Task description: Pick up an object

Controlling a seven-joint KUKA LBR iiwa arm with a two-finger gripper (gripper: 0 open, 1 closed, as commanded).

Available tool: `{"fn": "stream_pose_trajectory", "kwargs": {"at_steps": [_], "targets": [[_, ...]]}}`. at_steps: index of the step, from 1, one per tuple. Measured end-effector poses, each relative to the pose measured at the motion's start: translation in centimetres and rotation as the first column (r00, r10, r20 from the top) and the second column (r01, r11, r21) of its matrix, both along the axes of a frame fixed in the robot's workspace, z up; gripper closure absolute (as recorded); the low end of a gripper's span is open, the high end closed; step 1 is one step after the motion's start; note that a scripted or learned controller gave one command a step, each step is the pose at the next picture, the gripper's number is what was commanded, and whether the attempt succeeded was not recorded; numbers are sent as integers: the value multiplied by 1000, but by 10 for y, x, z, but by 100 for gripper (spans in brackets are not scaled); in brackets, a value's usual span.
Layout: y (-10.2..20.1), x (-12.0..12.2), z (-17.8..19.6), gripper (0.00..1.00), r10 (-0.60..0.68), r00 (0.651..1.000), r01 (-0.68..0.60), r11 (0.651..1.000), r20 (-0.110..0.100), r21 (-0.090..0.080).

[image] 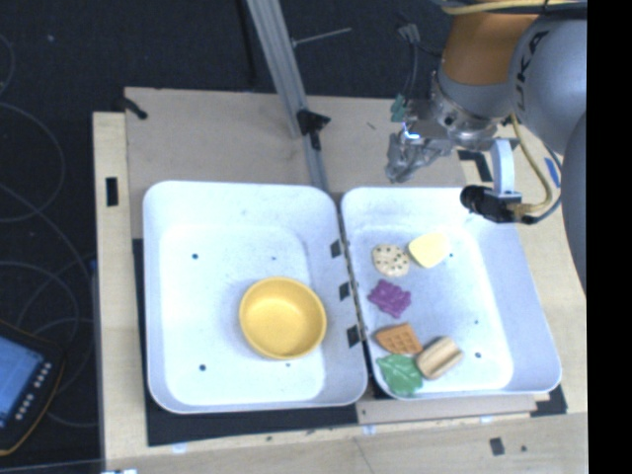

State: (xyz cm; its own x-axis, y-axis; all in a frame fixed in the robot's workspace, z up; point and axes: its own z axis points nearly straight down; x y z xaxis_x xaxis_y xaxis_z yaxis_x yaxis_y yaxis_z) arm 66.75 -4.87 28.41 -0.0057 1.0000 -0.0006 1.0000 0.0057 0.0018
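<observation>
You've got the gripper [403, 162] up over the bench, just past the far rim of the right bin [494, 265], w/ nothing between its fingers. Whether it's open or closed, can't tell from this angle. Grey arm [553, 57] w/ orange band [489, 23] comes in from the right above it.

All pickable items sit in the right bin, taking that bin as ref: yellow piece [428, 250] near the middle-far part; spotted cookie [390, 259] just beside it toward the left bin; purple piece [389, 297] nearer you, by the bin's left wall; orange cracker [399, 340] below that; green piece [399, 373] at the near-left corner, touching the tan roll [438, 356] beside it.

Yellow bowl [282, 317] sits upright in the left bin [197, 235], well apart from the right bin's items.
</observation>
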Motion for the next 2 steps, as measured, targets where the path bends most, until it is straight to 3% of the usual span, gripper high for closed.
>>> {"fn": "stream_pose_trajectory", "kwargs": {"at_steps": [2], "targets": [[104, -4, -17, 100, 1, 1000, -1, 1000, 0, 1]]}}
